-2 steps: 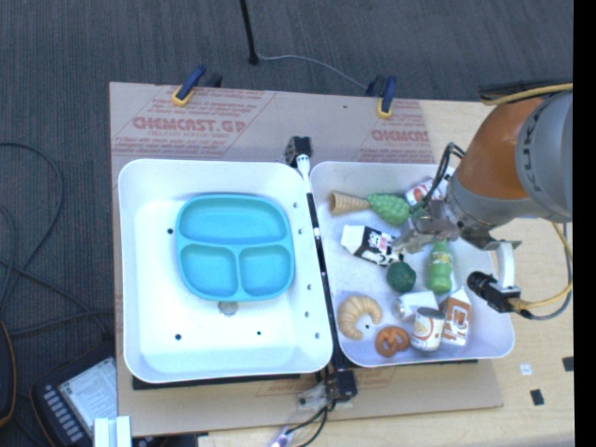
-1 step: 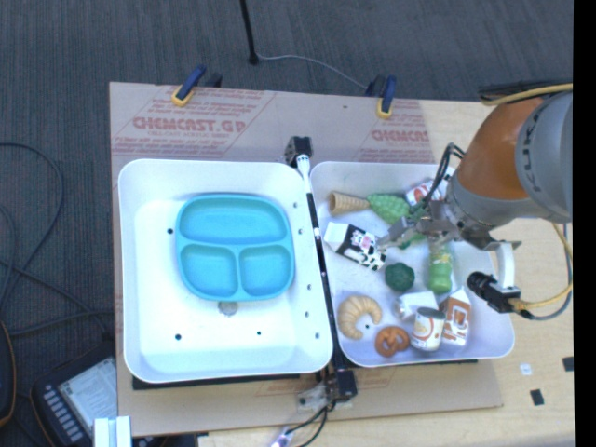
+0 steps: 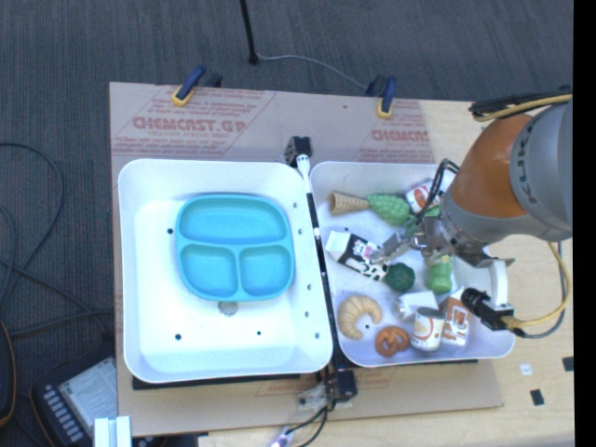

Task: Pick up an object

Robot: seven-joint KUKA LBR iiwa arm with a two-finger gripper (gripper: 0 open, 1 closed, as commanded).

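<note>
Objects are lying crowded in the right bin: croissant, green ball, cone. Gripper is hanging over them near the black-and-white item; grip state cannot be told. Blue tray is sitting in left bin

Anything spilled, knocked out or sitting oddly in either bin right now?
Nothing stands out. The blue tray lies flat in the left bin; the toy food, including the croissant, sits jumbled but inside the right bin, gripper low among it.

One fixed camera overhead — slanted, both bins
</note>
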